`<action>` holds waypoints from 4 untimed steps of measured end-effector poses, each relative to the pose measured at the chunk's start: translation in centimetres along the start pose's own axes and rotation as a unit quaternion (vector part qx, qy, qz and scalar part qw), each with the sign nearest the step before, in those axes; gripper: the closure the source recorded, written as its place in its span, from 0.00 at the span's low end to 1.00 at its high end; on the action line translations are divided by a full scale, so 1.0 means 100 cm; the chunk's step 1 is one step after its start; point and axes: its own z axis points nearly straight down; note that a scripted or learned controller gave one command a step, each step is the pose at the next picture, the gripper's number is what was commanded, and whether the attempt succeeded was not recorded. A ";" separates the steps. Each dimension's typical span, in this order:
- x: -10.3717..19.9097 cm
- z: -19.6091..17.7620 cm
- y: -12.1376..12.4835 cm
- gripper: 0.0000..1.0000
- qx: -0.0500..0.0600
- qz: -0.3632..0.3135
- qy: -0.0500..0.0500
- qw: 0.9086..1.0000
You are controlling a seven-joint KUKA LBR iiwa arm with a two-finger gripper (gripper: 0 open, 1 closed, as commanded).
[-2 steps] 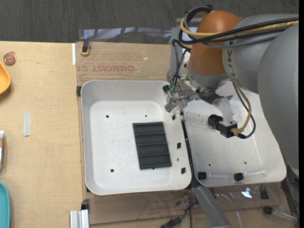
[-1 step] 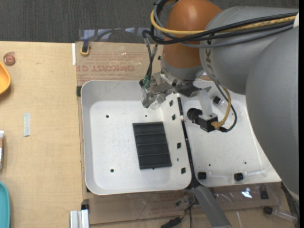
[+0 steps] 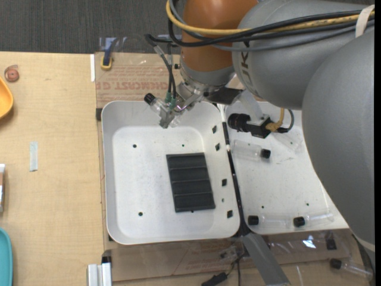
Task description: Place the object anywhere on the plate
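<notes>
Far left on the wooden bench (image 3: 59,159): sliver of an orange dish (image 3: 5,100), possibly the plate, well apart from the left bin (image 3: 110,177). Lying flat mid-bin, a black ribbed block (image 3: 190,182), probably the task's object, not yet moved. Poised over that bin's far rim, the gripper (image 3: 168,113), short of the block; open or closed, cannot tell; right bin (image 3: 286,177) beside.

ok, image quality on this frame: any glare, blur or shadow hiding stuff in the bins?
Camera view: light is even and soft, with no hard glare on the left bin; the black ridged object is sharp with a faint shadow; the end effector is small and slightly soft; the grey arm bulks large and close, covering part of the right bin.
</notes>
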 end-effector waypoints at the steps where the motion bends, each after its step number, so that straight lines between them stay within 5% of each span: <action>1: 0.026 0.000 0.010 1.00 0.000 -0.216 0.000 0.976; 2: 0.053 0.076 0.016 1.00 0.000 -0.305 0.001 0.952; 3: 0.030 0.150 0.039 1.00 0.000 -0.508 0.000 0.861; 4: 0.013 0.148 0.067 1.00 -0.003 -0.636 -0.002 0.772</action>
